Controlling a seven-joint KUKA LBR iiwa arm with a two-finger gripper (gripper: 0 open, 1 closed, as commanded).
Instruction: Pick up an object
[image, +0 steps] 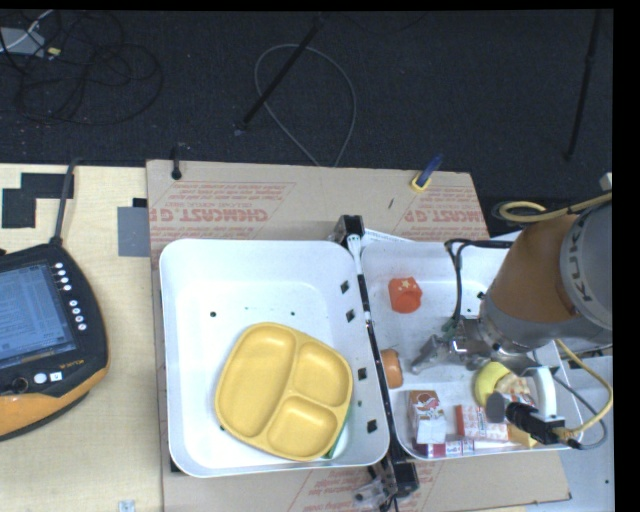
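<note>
Red-white packet (428, 418) at rt bin front edge, claw (432, 352) w/ nothing gripped, finger gap unclear, yellow ball (491, 379) half-hidden.

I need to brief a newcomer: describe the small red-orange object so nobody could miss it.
Start at the right-hand white bin, the one the arm reaches into. The small red-orange object sits alone in its far-left part, apart from the clutter near the hand. It is the only solid red-orange lump standing clear of everything else.

arm (560, 280) cut off at right edge, pendant (40, 330) cut off left
</note>
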